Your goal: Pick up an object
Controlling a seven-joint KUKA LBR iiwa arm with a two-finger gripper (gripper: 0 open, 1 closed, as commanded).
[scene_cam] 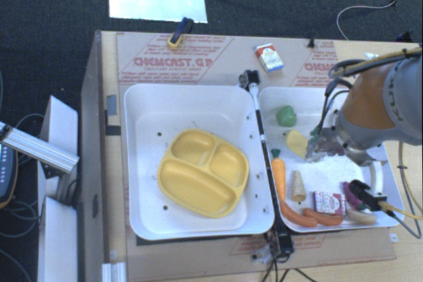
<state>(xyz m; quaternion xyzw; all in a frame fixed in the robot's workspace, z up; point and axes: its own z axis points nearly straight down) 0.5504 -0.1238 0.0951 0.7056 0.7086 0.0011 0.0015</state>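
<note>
I saw the arm [380, 105] reaching in from the right over the right bin [310, 97], its gripper [317, 147] low near the bin's middle. From my view I couldn't tell how far the fingers were open or whether they had anything.

Just left of the gripper lay a yellow piece [297, 142], maybe touching it. A green piece [286, 116] sat further back. Along the bin's left side lay a carrot [279, 175] and beside it a pale cone [299, 187]. Near the front edge were a sausage [322, 216], a small box [329, 202], a purple piece [354, 193] and a banana [360, 215].

The left bin [149, 109] held a yellow tray [203, 172]. On the bench behind the bins lay a red-and-white carton [269, 57].
</note>
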